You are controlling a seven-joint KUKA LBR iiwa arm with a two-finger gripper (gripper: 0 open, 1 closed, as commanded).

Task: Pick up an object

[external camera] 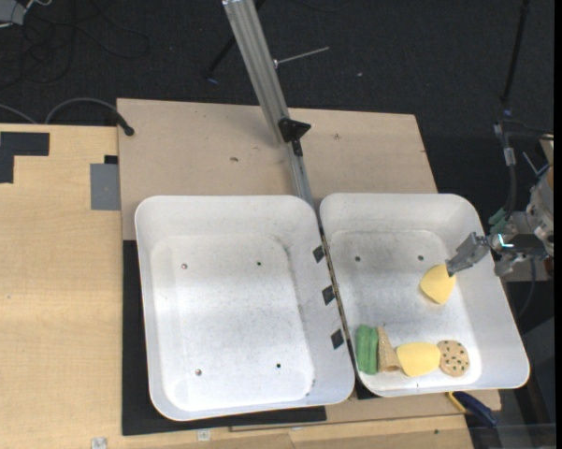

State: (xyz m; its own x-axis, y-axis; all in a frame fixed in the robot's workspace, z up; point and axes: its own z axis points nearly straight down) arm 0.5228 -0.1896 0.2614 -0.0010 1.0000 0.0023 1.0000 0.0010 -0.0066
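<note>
Overhead slanted view of the worktop point(56, 279) with two shallow white bins side by side. The left bin point(229, 307) lies beside the right bin point(416, 288), their inner walls touching along a seam with small black clips. The hand point(468, 253) reaches in over the right bin's right wall; a dark finger tip meets the upper edge of a yellow wedge-shaped object point(438, 285) resting on the bin floor. Whether the hand is released or clenched cannot be told. Along the near wall of the right bin, in a row touching one another: a green piece point(366, 349), a tan piece point(386, 349), a yellow rounded piece point(417, 358) and a cookie point(453, 357)
</note>
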